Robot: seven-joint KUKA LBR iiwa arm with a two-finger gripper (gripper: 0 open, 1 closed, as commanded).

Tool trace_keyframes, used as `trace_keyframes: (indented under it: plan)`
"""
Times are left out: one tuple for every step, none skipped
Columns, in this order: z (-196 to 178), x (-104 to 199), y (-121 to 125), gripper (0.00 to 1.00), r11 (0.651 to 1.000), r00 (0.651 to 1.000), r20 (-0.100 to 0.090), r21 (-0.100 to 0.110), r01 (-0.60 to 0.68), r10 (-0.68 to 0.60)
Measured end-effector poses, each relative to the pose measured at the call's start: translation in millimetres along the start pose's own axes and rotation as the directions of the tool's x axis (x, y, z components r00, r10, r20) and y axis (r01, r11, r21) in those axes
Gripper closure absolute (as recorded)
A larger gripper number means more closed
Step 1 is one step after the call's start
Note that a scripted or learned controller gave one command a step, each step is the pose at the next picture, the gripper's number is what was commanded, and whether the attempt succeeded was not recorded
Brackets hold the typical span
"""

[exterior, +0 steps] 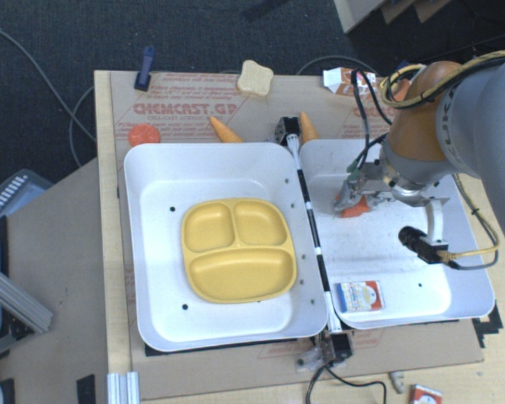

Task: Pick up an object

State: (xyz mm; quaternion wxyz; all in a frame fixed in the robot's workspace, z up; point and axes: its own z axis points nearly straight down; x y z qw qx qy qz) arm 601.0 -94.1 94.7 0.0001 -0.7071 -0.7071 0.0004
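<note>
The robot arm [454,116] reaches into the right bin [421,297], its gripper [359,194] lowered over a small orange-red object [354,209] near the bin's upper left (whether the gripper is open or closed cannot be told). A small printed packet [358,296] lies near that bin's front edge, while a yellow divided plate [237,249] sits in the left bin [151,225] on the worktop [118,124].
</note>
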Motion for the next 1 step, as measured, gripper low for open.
trace_keyframes:
  plan:
    - [-91.5, 60.4, 5.8, 1.0, 1.0, 1.0, -0.002, -0.005, 0.002, -0.002]
